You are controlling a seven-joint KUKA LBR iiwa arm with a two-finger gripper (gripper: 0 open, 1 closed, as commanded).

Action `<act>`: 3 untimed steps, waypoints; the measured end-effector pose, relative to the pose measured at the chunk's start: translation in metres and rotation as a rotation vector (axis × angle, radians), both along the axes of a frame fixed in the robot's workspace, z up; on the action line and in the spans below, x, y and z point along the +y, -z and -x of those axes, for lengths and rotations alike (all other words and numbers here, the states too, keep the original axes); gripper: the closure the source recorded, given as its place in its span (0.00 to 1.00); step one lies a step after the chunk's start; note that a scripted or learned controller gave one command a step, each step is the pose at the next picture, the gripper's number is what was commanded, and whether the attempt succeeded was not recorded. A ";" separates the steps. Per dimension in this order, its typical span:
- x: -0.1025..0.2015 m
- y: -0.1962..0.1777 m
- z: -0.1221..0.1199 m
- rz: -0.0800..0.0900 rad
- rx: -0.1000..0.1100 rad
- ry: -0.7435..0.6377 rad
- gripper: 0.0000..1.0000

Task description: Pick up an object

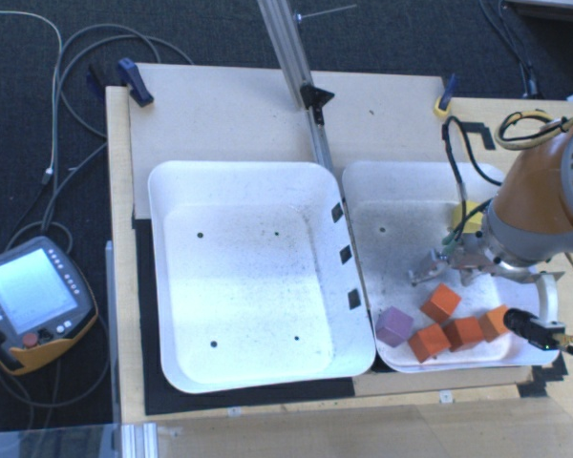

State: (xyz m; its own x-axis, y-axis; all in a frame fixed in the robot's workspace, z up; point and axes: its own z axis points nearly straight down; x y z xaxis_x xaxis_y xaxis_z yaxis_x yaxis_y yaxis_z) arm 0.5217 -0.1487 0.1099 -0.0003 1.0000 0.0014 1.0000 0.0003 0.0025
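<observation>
My gripper [437, 267] hung low over the right bin [392, 198], and I could not tell how it was set, since the metal parts there blurred together above the bin floor. Nothing I could see sat in its grasp.

Just below and to the right lay the nearest orange block [443, 303], tilted on one corner and apart from me. Beyond it, toward the bin's near wall, lay another orange block [428, 343], a third [465, 332] and a fourth [495, 321], crowded close together, with a purple block [395, 325] at the left end of the row.

The left bin [239, 265] lay alongside, both resting on the tabletop [220, 113].

What worried me was the crowding (the blocks nearly touched one another). Descending on the cluster, I judged I might wedge against a neighbour and push the pile toward the wall instead of closing round one piece. The tilted block looked the freest choice, though its slanted faces could slip from a pinch.
</observation>
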 end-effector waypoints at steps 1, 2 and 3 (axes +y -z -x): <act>0.050 -0.048 0.001 -0.001 -0.003 -0.006 0.00; -0.004 0.014 0.020 0.001 0.011 0.006 0.00; -0.016 0.010 0.008 0.003 0.000 0.000 0.00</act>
